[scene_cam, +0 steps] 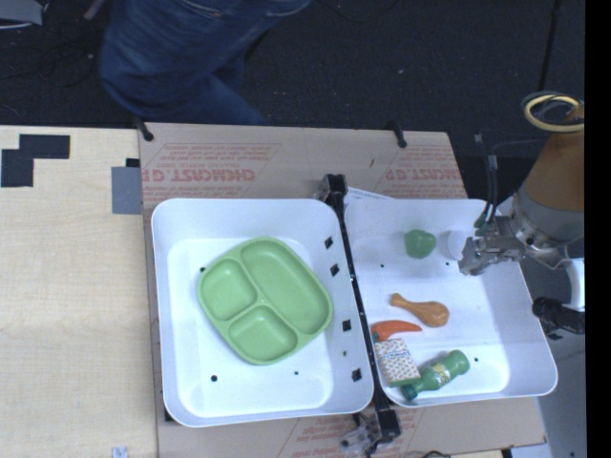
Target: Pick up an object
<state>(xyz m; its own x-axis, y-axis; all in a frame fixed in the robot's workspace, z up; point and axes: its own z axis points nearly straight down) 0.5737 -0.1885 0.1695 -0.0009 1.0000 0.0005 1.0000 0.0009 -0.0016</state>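
- Grey metal, the gripper [474, 256] sits over the upper right part of the right bin [516, 375], at the end of the arm [554, 184] with its orange band. Whether its fingers stand wide or narrow cannot be told; at this slant and size they merge into one dark cluster.
- Nothing can be seen between the fingers, so by these pictures the pick is not yet done. All the loose objects lie on the bin floor.
- Nearest the gripper is a small green round object [418, 243], just to its left in the view and apart from it. It looks the likeliest target, though that is a judgement only.
- Further toward the view's bottom lie a tan drumstick-shaped toy [422, 309], an orange carrot-like piece [393, 329], a small patterned packet [395, 360] and a green bottle [437, 373] on its side. The packet and the bottle lie close together near the bin's lower left corner; whether they touch cannot be told.
- White too, the left bin [181, 389] holds a single thing: a pale green divided plate [264, 300] with three compartments, all of them bare.
- What is left: descend on one object, close on it, and lift it clear of the bin.
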